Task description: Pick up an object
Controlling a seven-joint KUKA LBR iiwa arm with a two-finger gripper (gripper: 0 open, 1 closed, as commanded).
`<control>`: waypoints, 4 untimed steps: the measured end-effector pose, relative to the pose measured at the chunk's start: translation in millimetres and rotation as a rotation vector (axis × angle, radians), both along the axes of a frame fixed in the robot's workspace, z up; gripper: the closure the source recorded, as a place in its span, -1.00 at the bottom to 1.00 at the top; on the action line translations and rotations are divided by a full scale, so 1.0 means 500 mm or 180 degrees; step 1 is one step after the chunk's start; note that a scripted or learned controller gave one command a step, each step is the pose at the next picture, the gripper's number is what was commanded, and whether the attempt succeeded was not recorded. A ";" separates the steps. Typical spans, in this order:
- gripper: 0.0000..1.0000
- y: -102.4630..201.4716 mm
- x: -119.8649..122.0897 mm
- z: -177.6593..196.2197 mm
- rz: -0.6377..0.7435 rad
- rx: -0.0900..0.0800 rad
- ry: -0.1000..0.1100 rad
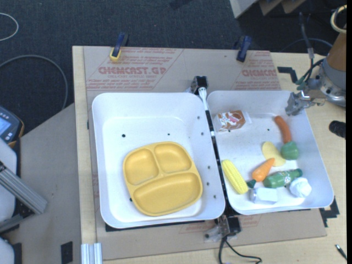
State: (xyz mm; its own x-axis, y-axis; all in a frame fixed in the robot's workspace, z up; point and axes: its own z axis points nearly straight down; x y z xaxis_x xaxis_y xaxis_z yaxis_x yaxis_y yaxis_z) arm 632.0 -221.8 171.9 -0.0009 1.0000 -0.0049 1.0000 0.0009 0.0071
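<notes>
Where the grey arm (336,76) reached in from the right, located the gripper (297,100) over the far right corner of the right bin (324,172), metallic and angular. Could not tell whether apart or together; saw nothing clamped in it.

Recorded candidate items for pickup, all lying inside the right bin:
- glossy snack packet (230,120), crinkled, near the far left wall;
- red-orange sausage (282,128), smooth cylinder, just beside and below the gripper;
- green knobbly vegetable (290,150), touching the sausage's near end;
- yellow lemon (272,152), rounded, touching the green vegetable;
- orange carrot (263,169), tapered, tilted;
- yellow corn cob (235,176), ribbed, near the left wall;
- green bottle (283,177), lying on its side;
- white plastic pieces (300,188), at the near edge.

Found in the left bin (104,147) a yellow tray (162,177), moulded plastic, three compartments, rounded corners. Noted both bins as shallow, white, smooth, resting side by side on printed brown cardboard (137,67), with blue clamps (243,47) on its far edge.
</notes>
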 end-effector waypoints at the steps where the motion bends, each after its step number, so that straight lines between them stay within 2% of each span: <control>1: 1.00 0.000 0.002 0.022 0.0004 -0.0010 -0.0013; 4: 1.00 -0.001 0.007 0.086 0.0012 -0.0038 -0.0053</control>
State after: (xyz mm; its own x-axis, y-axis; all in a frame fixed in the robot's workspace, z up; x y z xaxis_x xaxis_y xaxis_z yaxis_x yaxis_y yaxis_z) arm 635.3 -222.5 214.7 -0.0046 0.9999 -0.0167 0.9997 0.0050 0.0237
